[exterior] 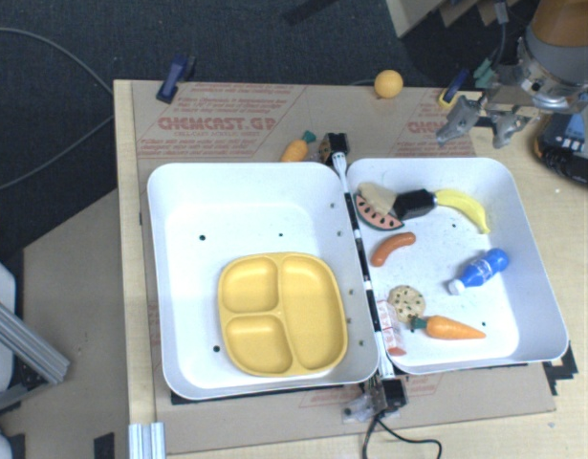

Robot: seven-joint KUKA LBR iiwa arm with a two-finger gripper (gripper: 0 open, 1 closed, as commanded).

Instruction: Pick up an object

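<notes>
One camera sits high above the table (227,113) and looks down at a slant. It is far enough back to see both white bins (169,256) side by side. The arm (561,17) comes in from the right.

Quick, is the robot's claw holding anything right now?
Gripper: open, holding nothing, up above the right bin.
</notes>
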